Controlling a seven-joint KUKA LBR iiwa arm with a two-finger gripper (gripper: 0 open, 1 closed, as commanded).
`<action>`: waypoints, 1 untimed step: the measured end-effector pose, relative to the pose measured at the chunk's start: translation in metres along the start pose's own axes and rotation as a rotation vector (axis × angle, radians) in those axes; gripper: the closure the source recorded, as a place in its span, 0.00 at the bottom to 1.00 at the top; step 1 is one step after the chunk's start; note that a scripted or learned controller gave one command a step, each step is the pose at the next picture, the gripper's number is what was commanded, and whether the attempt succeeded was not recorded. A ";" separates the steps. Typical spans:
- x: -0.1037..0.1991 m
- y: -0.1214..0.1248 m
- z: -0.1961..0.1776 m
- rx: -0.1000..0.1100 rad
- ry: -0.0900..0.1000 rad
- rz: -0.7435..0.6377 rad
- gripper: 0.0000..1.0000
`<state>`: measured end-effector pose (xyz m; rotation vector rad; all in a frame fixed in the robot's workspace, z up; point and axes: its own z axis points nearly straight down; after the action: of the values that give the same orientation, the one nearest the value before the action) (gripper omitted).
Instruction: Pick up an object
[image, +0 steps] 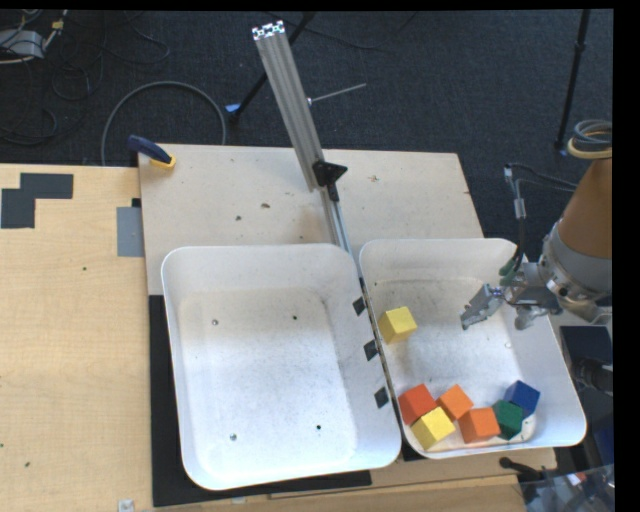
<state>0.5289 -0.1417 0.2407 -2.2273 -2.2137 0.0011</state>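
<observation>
We see two white bins side by side on the bench. The left bin (200, 300) has bare white floor with a few dark specks. The right bin (440, 260) holds all the blocks.

The arm (590, 230) comes in from the right, its orange band visible above the grey wrist. The gripper (497, 305) hangs over the upper right part of the right bin, near its right wall. Its fingers look spread, one (478, 310) reaching left and the other (527, 317) nearer the wrist, with nothing between them; the view is small and blurred here, so we judge it released rather than clenched, though not with full certainty.

A yellow block (398, 322) sits alone near the bin's left wall, well apart from the gripper and to its left. The rest cluster at the bin's near end: a red block (417, 402), a second yellow block (434, 427) just beside it, two orange blocks (455, 400) (479, 424), a green block (509, 417) and a blue block (522, 396). The green and blue ones touch near the right corner. All of these lie well below the gripper.

A grey metal rail (295, 110) slants across the board behind the bins.
</observation>
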 end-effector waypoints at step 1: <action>0.063 -0.004 0.034 0.006 0.004 -0.011 0.00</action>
<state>0.5251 -0.0787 0.2064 -2.2104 -2.2211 0.0032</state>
